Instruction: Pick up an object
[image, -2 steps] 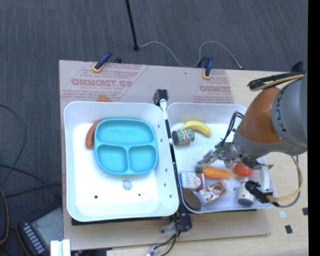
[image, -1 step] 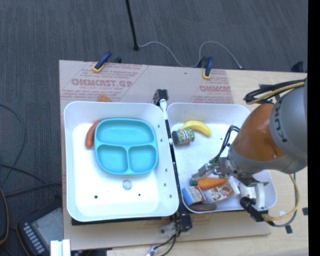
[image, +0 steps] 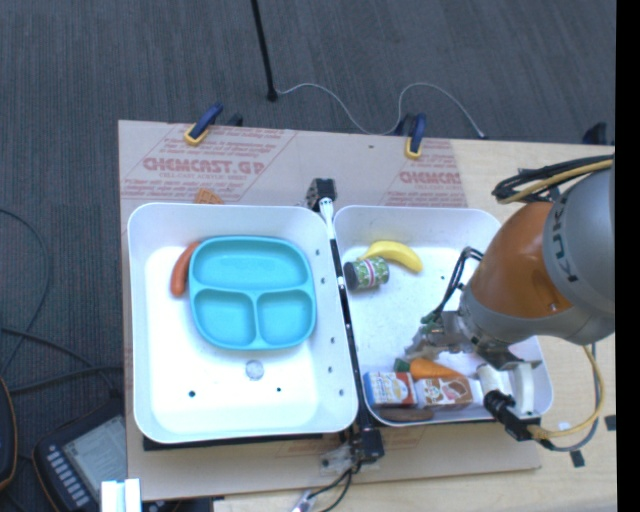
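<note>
In the right bin (image: 440, 218) lie a yellow banana (image: 393, 256), a small green-labelled can (image: 367, 273) on its side, a flat juice carton (image: 418, 390) along the near wall, and an orange carrot (image: 440, 369) just above the carton. My gripper (image: 428, 343) hangs low over the bin's near right part, directly above the carrot and the carton's right half. The grey and orange wrist (image: 520, 280) covers the bin's right side. A bit of green shows beside the carrot under the gripper.
The left bin (image: 150, 390) holds a blue divided plate (image: 252, 293) and an orange-red sausage (image: 181, 269) along the plate's left edge. Cables loop at the arm's right and near the bench's front right corner. Clamps sit on the far bench edge.
</note>
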